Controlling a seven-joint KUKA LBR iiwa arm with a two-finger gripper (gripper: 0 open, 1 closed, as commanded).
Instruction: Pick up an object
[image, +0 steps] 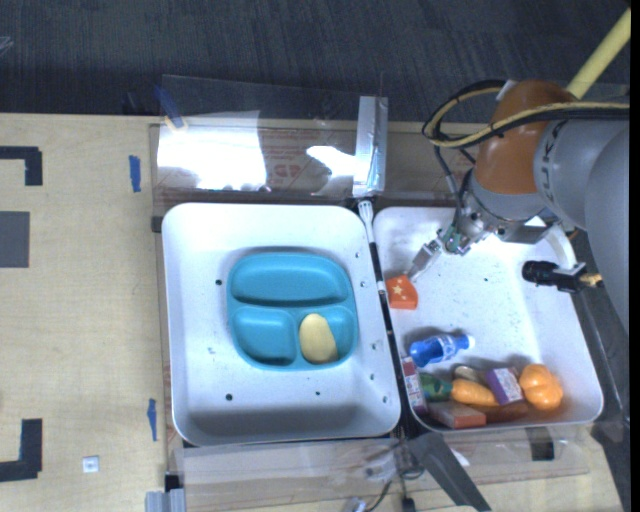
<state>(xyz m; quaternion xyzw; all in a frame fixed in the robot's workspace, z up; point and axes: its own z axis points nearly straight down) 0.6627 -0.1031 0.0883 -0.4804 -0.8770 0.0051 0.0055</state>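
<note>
From where I stand, nothing looks picked up yet: the hand (425, 258) hangs low over the right bin (560, 330), toward its back left corner, and I see nothing between its fingers. They taper to what looks like a closed or nearly closed point, but I honestly cannot tell if they are parted. The nearest candidate, I'd judge, is the small orange piece (402, 291) lying against the bin's left wall, just beside the fingertips and a little nearer the front edge; whether they touch it I can't make out. Further toward the front edge lies a blue bottle (437, 349), and along the front wall sits a cluster: a carrot-like orange thing (471, 392), a purple packet (503, 384) and a round orange fruit (540, 387) toward the front right corner. The left bin (190, 330) carries a blue divided tray (285, 285) with a yellow egg-shaped thing (318, 338) in its front right compartment, well apart from the hand. So the whole grasp and lift is left to do.
</note>
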